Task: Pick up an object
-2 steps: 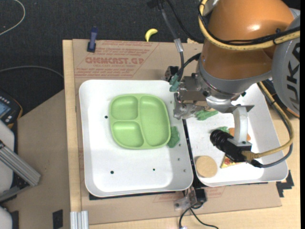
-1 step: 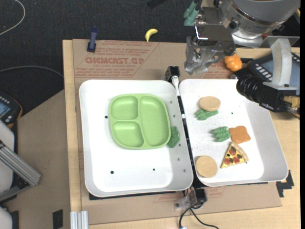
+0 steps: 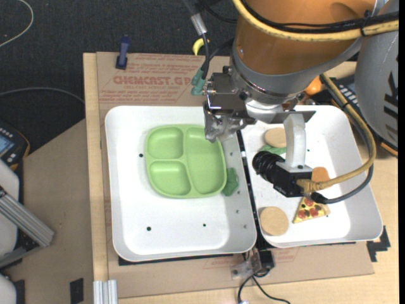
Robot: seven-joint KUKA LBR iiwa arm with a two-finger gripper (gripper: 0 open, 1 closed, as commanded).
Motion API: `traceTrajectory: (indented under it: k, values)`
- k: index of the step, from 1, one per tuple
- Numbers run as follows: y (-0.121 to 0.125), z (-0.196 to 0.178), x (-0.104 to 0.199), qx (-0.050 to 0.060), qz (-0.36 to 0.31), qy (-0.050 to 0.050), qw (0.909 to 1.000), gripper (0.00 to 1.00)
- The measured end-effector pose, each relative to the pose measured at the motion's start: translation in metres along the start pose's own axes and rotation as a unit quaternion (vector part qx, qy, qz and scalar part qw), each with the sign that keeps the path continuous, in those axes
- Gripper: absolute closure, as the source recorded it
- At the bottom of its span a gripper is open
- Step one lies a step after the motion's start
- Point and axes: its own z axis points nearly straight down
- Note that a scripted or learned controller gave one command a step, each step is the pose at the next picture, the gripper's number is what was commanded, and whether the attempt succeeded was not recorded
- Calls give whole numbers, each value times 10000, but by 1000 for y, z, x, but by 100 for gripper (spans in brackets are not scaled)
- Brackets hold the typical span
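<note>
A light green divided plate (image 3: 186, 160) lies in the left bin (image 3: 126, 220). A small dark green piece (image 3: 231, 181) rests against the plate's right edge. In the right bin (image 3: 354, 220) lie a round tan cookie (image 3: 274, 220), a toy pizza slice (image 3: 311, 211), a tan piece (image 3: 275, 137) and a small orange piece (image 3: 321, 173). My gripper (image 3: 216, 130) hangs low over the plate's upper right corner, close to the wall between the bins. I see nothing held in it.
The arm's big orange band and grey wrist cover the top right of the view. A white bracket (image 3: 295, 141) with a black cylinder (image 3: 273, 170) and cables hangs over the right bin. Both bins stand on a brown board (image 3: 152, 75).
</note>
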Motion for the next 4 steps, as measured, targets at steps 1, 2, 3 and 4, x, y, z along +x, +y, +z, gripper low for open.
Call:
traceTrajectory:
  k: [1, 2, 3, 4]
  values:
    - [1, 19, -60, -29, 52, 8, 10000, 100]
    - [1, 7, -56, -58, 17, 18, 10000, 100]
    - [1, 116, -112, 12, 55, -3, 10000, 100]
    - [2, 27, -111, -104, 15, 25, 9999, 100]
